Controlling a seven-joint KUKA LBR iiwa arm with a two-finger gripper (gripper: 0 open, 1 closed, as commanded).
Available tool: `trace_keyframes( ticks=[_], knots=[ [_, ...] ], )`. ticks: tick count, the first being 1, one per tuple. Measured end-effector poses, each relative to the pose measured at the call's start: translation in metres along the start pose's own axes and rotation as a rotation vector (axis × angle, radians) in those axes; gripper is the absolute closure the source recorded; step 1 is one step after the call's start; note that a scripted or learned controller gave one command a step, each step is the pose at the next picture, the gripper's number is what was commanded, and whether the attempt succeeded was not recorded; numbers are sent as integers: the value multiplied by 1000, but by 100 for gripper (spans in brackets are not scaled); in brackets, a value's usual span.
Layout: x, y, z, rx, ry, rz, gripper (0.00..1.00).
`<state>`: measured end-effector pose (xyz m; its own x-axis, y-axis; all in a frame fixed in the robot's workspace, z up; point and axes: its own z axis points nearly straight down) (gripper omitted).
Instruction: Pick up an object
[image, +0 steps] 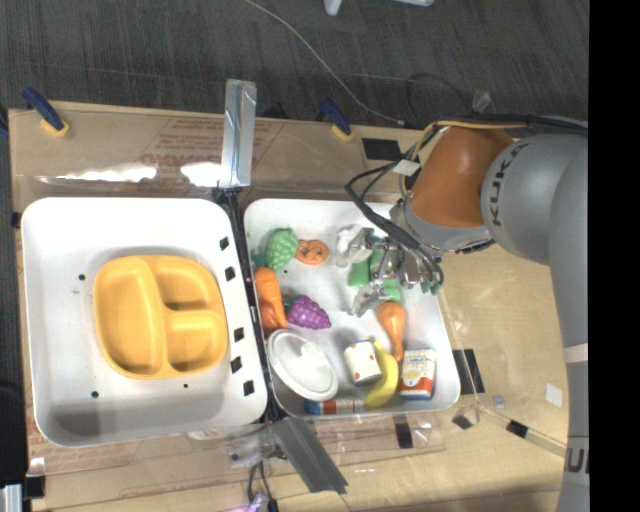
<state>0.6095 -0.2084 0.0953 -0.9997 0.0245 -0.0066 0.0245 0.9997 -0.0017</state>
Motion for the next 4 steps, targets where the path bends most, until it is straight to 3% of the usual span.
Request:
trace_keyframes(
  ticks=[1,2,3,4],
  knots=[
    [-4,8,1,-1,0,-62,0],
    [-27,1,1,-1,0,-190,0],
    [36,0,2,-3,4,-203,0],
    [34,2,-10,-2,1,-209,100]
  ],
)
